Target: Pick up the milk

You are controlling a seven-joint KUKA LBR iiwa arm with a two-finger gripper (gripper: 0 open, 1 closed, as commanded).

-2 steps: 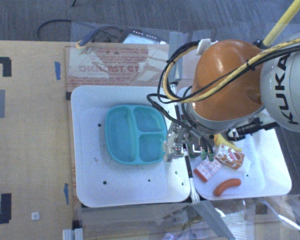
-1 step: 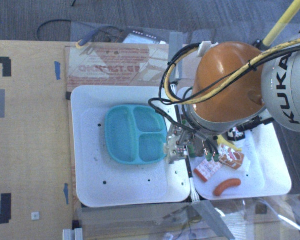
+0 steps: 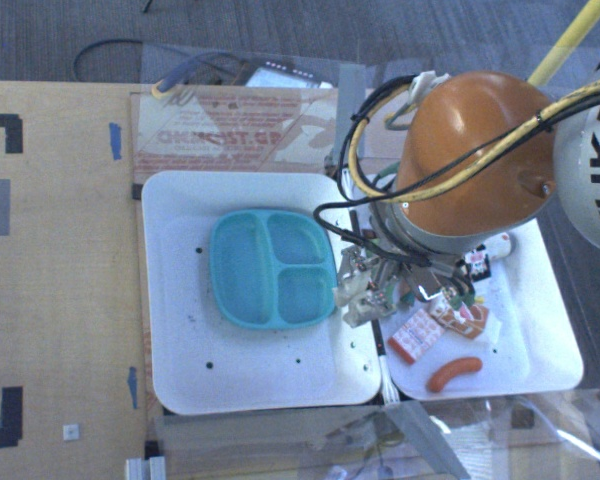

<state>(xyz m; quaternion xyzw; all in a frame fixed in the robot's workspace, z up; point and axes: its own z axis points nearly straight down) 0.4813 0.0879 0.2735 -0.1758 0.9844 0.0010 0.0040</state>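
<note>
Camera view: the hand (image 3: 365,293) hovers at the right white bin (image 3: 540,363); its state I cannot tell. Best centre squarely over the small red-and-white milk carton (image 3: 416,335) before descending.

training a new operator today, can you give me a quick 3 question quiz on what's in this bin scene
1. True or false: the teal divided plate lies in the left bin.
2. Which bin holds the sausage? A) left bin B) right bin C) neither
3. Fill in: the red-and-white packet lies just to the ____ of the sausage in the camera view.

Key
1. True. The plate sits in the left bin, its three compartments facing up.
2. B. The sausage lies near the front edge of the right bin.
3. Left. The packet is up and to the left of the sausage, close to the claw, which hangs over the divide between the bins.
</note>
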